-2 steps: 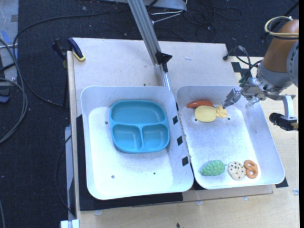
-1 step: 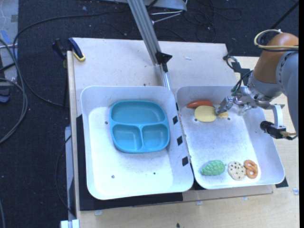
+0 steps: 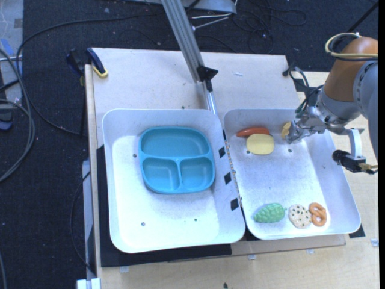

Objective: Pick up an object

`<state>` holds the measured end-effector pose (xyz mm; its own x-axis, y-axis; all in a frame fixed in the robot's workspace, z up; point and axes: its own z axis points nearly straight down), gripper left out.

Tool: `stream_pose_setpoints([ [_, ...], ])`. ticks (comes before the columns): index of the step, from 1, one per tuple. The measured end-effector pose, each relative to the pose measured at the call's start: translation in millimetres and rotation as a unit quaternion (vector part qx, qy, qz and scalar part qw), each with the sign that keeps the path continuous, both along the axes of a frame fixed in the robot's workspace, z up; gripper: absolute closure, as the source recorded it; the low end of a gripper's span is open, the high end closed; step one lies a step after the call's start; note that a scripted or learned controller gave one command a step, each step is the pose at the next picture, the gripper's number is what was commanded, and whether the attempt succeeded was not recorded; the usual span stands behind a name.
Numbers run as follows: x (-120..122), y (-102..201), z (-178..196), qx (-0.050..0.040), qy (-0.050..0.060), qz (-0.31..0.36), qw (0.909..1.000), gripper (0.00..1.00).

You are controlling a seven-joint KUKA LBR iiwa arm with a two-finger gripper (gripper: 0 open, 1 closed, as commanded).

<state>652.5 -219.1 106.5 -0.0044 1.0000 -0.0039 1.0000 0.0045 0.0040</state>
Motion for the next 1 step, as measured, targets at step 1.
stream_pose_setpoints([
  [1, -3.3, 6.5, 60.0, 0.0012, 0.000, -0.001, 1.0000, 1.00],
])
